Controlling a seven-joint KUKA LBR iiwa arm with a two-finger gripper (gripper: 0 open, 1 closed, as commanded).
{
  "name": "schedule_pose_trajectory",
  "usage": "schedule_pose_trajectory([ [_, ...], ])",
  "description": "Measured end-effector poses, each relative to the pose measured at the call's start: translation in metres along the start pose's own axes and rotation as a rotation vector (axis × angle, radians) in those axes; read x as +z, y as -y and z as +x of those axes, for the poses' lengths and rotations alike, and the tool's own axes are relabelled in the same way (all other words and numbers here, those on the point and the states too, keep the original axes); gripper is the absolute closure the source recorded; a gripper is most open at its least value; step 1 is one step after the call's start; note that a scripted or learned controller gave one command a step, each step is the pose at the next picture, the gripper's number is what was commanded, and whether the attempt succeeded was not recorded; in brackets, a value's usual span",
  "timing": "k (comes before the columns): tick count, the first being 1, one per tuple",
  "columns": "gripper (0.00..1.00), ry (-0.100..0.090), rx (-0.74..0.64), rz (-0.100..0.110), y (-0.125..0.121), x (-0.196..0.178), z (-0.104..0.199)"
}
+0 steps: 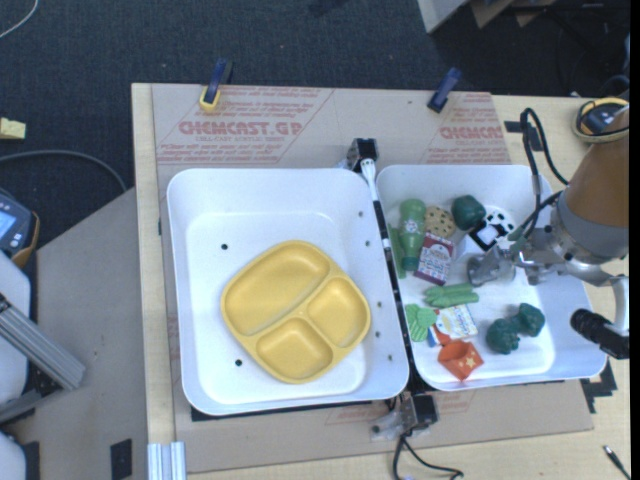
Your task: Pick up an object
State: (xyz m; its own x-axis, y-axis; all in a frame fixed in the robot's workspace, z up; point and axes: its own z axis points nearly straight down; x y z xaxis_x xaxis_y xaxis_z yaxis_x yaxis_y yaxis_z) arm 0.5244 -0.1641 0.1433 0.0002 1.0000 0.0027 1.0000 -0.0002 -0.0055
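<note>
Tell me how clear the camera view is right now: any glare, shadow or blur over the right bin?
Camera view: even lighting with soft shadows; the white right bin reads bright without hiding its contents; the yellow tray is sharp; the small toys look slightly soft at this resolution, and the gripper is a bit blurred, so its state is hard to read.

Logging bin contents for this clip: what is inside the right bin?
The right bin holds a green bottle, a small red carton, a red packet, green toy pieces and a black-and-white object. The gripper hangs over them, covering whatever lies beneath.
</note>
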Motion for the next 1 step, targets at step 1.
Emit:
schedule_pose_trajectory([
  [1,0.00,0.000,0.001,-0.005,-0.0012,0.0506,0.0004],
])
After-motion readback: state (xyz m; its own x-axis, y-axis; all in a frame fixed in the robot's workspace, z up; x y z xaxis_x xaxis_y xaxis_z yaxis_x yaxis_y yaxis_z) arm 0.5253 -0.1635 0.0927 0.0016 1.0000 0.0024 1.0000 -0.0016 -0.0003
